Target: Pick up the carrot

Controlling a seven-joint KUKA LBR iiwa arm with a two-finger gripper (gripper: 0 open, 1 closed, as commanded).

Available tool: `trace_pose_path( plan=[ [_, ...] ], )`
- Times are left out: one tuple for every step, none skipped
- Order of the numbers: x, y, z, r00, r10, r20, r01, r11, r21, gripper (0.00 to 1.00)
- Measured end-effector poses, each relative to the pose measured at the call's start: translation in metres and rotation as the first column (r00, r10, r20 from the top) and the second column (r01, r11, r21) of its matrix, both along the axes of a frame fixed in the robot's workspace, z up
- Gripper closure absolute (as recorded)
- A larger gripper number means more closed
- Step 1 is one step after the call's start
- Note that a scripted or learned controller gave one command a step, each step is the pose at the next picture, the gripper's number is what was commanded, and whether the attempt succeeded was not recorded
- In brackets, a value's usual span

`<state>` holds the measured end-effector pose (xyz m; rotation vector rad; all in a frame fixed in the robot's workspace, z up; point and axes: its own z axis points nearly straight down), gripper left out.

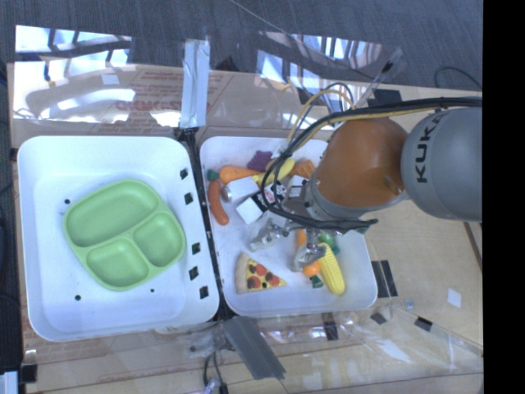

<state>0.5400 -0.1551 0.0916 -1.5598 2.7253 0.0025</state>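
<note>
Reaching arm: the grey arm with its orange band (361, 167) comes in from the right and hangs over the right-hand bin (361, 290) on the worktop.
Jaws: the gripper (285, 246) sits low among the toys near the middle of that bin; its metal parts are tangled with orange and green pieces, and I cannot tell whether the jaws are apart or together, nor that they hold anything.
Carrot: I take it to be the long tapering orange piece (218, 202) lying flat along the left wall of the right bin, thick end toward the back, beside a white block (247, 209).
Neighbours: a pizza slice (259, 277) lies at the front, a corn cob (331, 270) near the gripper, and another orange piece (236, 172) at the back.
Left bin: a green divided plate (123, 232).
Step in hand: by my reading, getting onto the carrot; the gripper stands apart from it, to its right.
Doing it well: lift clear of the clutter, shift toward the left wall, turn the jaws across the carrot's length, and come down around its thicker half.
Watch for: the wall and the white block crowd the carrot closely, so one side may catch on either.
</note>
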Motion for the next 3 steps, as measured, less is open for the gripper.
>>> trace_pose_path(
  plan=[
    [-0.021, -0.043, 0.000, 0.965, 0.264, 0.001, -0.264, 0.965, 0.000, 0.00],
    [-0.020, -0.041, 0.010, 0.963, 0.268, 0.003, -0.268, 0.963, 0.001, 1.00],
    [-0.007, -0.055, 0.113, 0.932, 0.362, 0.006, -0.362, 0.932, -0.008, 1.00]
  ],
)
